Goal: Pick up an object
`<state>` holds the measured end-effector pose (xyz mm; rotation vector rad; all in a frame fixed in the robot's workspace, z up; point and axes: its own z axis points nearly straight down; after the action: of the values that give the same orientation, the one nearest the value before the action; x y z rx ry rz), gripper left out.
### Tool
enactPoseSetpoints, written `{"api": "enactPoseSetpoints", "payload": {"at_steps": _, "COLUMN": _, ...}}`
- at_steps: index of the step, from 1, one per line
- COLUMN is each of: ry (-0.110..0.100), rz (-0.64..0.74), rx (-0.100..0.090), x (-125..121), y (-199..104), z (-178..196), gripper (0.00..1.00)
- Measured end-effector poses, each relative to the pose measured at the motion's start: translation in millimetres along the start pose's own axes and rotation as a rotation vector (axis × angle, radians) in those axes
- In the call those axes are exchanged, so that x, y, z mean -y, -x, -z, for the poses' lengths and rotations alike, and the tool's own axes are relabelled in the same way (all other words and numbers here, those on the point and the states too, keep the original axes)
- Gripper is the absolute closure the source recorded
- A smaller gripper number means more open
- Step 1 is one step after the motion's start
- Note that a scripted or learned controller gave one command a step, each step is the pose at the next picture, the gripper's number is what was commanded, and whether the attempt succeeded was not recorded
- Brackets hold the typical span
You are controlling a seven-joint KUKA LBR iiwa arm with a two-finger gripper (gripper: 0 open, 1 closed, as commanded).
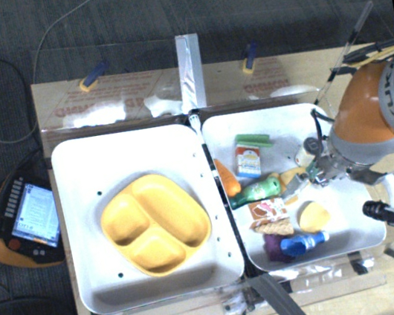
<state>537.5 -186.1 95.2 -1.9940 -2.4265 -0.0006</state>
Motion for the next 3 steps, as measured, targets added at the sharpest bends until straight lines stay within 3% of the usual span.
{"api": "enactPoseSetpoints", "payload": {"at_steps": 1, "ry": 0.001, "rz": 0.001, "rx": -0.004, "x": -1.3, "y": -1.4, "z": 9.4, "gripper": 1.00}}
{"api": "enactPoseSetpoints", "payload": {"at_steps": 2, "ry": -0.001, "rz": 0.026, "rx": 0.001, "x": -65.8, "y": -81.0, "z": 114.7, "gripper": 1.00}}
{"api": "enactPoseSetpoints", "payload": {"at_steps": 3, "ry": -0.002, "rz": 0.183, "rx": 0.005, "x": -69.3, "y": -43.5, "z": 120.8, "gripper": 1.00}}
